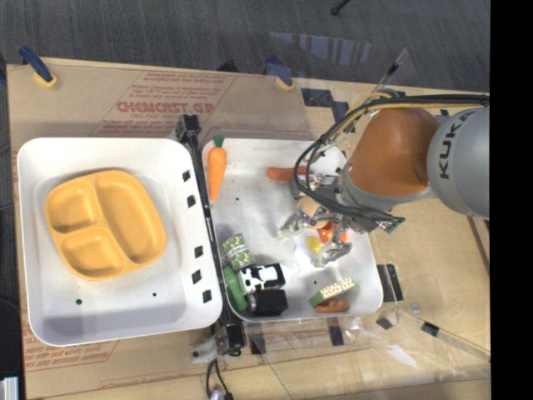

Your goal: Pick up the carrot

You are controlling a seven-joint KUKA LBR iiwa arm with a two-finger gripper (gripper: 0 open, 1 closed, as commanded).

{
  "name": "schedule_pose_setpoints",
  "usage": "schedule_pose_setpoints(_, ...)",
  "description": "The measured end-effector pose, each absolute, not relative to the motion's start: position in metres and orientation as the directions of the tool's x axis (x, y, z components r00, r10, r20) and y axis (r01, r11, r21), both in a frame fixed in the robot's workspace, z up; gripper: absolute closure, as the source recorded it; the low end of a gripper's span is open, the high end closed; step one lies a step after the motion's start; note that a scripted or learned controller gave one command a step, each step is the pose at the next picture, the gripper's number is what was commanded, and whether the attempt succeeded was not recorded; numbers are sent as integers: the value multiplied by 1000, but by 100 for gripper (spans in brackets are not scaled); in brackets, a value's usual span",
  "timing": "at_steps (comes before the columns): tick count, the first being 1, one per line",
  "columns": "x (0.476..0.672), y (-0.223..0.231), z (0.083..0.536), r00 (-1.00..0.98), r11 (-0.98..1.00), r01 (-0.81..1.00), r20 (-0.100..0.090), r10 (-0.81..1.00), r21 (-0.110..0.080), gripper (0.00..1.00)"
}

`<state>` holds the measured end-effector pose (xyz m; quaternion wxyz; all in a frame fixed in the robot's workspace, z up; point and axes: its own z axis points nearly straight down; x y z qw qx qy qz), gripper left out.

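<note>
- Two white bins sit side by side on the bench; the carrot (216, 167) lies in the right bin (258, 158), at its far-left corner, hard against the left wall.
- Its long axis runs roughly along that wall: green top toward the far edge, orange tip pointing to the near edge.
- The gripper (321, 233) hangs over the middle-right of the same bin, above a small jumble of toy food.
- Whether the claw is spread or closed I cannot tell, nor whether anything sits in it; certainly not the carrot, which lies well apart.
- From the claw, the carrot lies toward the left wall and the far edge.
- My guess: the next move must cross the bin diagonally and close across the carrot's width.
- The left bin holds a yellow divided tray (104, 222).
</note>
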<state>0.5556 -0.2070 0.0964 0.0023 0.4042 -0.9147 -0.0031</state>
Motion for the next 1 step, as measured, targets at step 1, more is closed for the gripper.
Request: schedule_pose_setpoints(1,559,-204,109,-668,668,-744,-2,-744,3,100)
